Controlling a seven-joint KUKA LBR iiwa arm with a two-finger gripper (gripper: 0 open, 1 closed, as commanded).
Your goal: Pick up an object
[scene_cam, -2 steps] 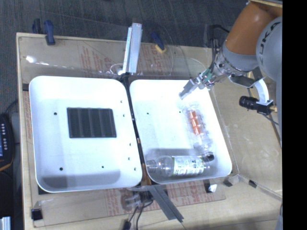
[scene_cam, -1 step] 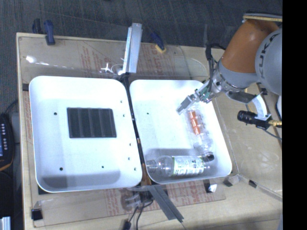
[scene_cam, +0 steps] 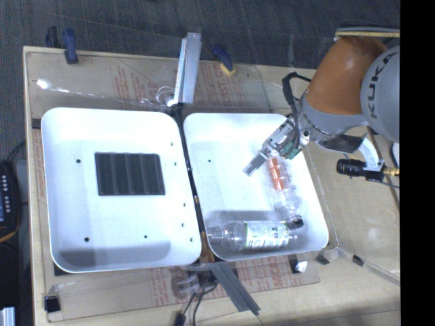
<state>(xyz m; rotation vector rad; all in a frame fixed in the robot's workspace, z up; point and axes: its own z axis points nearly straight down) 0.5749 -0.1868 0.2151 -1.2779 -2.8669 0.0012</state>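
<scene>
Where the arm (scene_cam: 353, 87) crosses the right bin (scene_cam: 211, 182), its grey and orange bulk hides the bin's far right corner, and whether the hand (scene_cam: 262, 160) is spread or closed cannot be told. It hovers over the upper end of a clear bottle with an orange label (scene_cam: 279, 178), lying lengthwise along the right wall. A second clear bottle (scene_cam: 255, 235) lies across the near wall, its cap end close to the first. A dark ribbed panel (scene_cam: 129, 174) sits in the left bin (scene_cam: 68, 236).
</scene>
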